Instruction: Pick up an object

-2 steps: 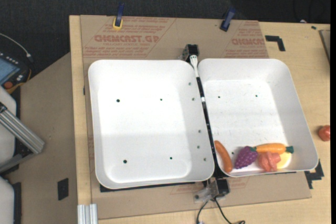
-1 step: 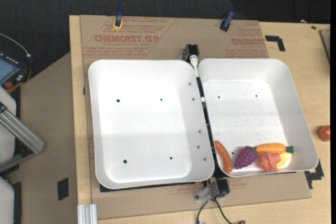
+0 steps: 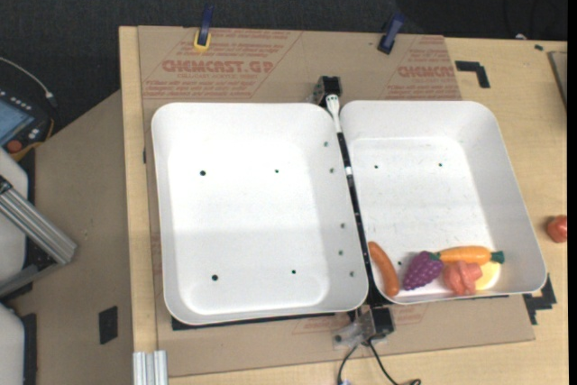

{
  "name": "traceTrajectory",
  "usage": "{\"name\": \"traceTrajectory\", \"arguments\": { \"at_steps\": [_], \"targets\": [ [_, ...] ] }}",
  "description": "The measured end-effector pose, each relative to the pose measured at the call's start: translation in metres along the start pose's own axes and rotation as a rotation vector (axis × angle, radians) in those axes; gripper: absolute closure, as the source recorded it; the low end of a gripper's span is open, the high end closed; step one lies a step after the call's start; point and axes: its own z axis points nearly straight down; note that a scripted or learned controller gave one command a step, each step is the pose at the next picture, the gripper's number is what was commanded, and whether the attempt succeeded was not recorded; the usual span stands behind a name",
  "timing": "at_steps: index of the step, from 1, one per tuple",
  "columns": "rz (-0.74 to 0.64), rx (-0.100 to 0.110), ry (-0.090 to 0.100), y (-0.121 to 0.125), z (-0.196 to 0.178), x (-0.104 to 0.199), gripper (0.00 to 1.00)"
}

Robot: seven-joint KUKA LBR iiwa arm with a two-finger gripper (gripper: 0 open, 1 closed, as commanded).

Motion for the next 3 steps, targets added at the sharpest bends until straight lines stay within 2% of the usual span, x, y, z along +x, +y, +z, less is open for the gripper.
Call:
{"name": "traceTrajectory", "arguments": {
  "at_steps": [3],
  "targets": [
    [0.0, 0.002, 0.0, 0.0, 0.05, 0.0, 1.0]
  ]
}}
